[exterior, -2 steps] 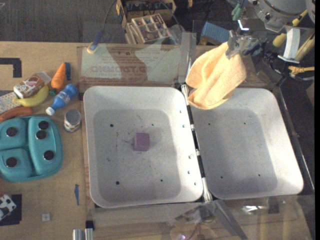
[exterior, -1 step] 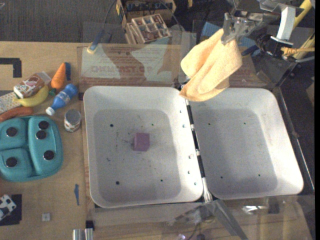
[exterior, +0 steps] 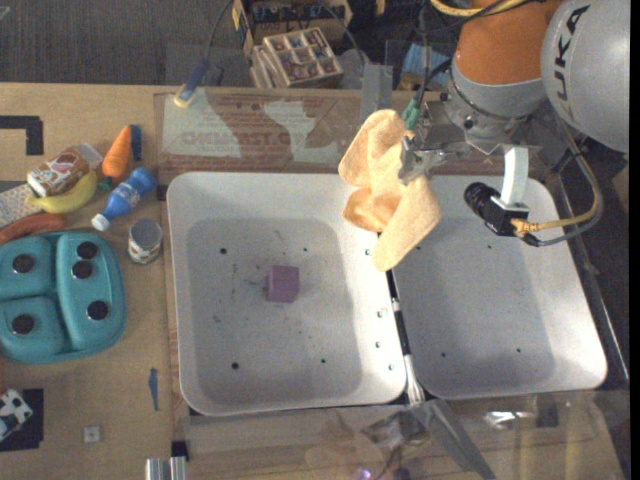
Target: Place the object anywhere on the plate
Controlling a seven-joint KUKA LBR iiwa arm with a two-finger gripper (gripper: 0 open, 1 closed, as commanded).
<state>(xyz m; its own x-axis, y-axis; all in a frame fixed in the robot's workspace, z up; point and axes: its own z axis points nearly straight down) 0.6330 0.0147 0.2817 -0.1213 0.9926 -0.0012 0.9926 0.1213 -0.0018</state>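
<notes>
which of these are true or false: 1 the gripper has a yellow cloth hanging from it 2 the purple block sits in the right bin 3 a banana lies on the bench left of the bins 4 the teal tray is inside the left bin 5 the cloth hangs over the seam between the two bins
1. True. The yellow cloth hangs from the gripper, pinched at its top.
2. False. The purple block sits in the left bin, not the right bin.
3. True. The banana lies on the bench at the far left.
4. False. The teal tray rests on the bench, outside the left bin.
5. True. The cloth's lower end dangles above the seam.
</notes>
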